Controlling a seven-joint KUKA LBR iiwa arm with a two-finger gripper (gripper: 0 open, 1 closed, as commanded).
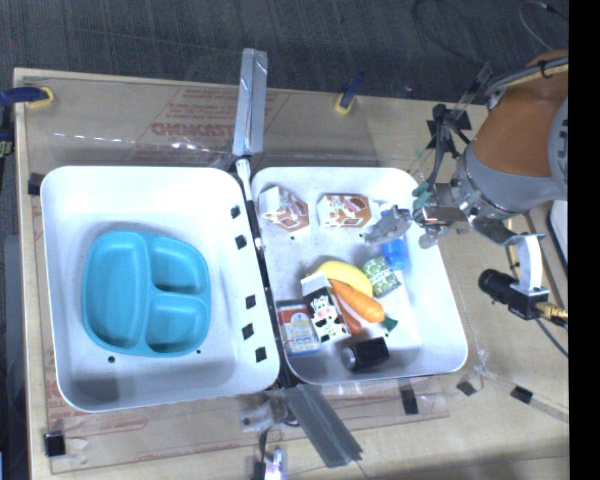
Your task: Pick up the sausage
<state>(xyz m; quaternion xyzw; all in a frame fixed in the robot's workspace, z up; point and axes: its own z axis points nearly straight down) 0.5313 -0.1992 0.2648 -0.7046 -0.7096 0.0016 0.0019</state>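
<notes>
I am seeing the sausage [359, 303] lying flat in the right bin [450, 313], near its middle. It is showing as a smooth orange-red cylinder, running diagonally from upper left to lower right. Its upper end is touching a yellow banana [332, 270]; packets are crowding it below.

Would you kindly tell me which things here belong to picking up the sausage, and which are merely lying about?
For the job:
sausage
gripper
right bin

Lying about:
banana
blue tray
left bin
black cylinder
</notes>
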